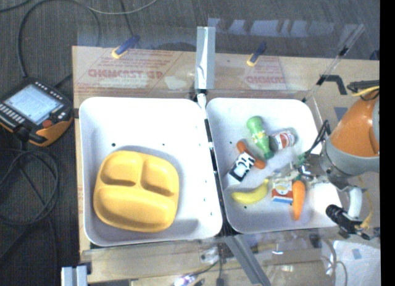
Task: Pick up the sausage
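The sausage point(242, 148) lies in the right bin point(217, 155), towards its left wall and about midway between the far and near edges. It is a short reddish-orange piece set on a slant, and a small black-and-white object point(242, 167) appears to lie across its middle, so that only its two ends show. It is probably a light toy, smooth-skinned and rounded, so it would tend to roll or squirt out of a loose pinch. The best hold is likely across its width at the far-left end, which lies free. The nearer end sits tight against the black-and-white object and close to the green bottle point(259, 135). The gripper point(307, 168) hangs by the right wall of the same bin, just above a small carton point(282, 191) and a carrot point(297, 199), well apart from the sausage. Whether it is spread or closed cannot be told from here, and nothing shows as held. Room around the sausage is tight: a banana point(250, 195) lies near the front edge and a red-and-white can point(284, 139) sits beside the bottle. The bin floor is smooth white plastic, on which things may slide when nudged. The left bin point(86, 155) holds a large yellow tray point(137, 190) near its front-left corner.
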You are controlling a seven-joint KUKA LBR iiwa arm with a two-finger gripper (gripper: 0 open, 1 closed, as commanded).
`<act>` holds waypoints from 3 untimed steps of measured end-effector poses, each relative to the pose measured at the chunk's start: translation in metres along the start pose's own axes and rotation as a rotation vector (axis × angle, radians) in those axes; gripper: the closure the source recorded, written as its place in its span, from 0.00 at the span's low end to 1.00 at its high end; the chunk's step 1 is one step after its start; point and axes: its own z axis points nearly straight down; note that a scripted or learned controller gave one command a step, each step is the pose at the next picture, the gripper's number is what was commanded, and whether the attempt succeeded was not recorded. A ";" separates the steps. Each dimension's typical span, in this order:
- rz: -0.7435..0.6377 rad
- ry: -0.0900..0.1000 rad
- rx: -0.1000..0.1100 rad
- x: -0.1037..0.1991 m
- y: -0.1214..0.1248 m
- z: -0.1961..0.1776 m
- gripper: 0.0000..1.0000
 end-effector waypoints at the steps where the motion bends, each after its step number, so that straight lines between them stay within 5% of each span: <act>1: 0.001 -0.008 -0.021 -0.001 0.007 -0.012 1.00; 2: -0.040 -0.016 0.022 0.083 0.011 -0.075 1.00; 3: -0.139 -0.015 0.023 0.129 -0.014 -0.111 1.00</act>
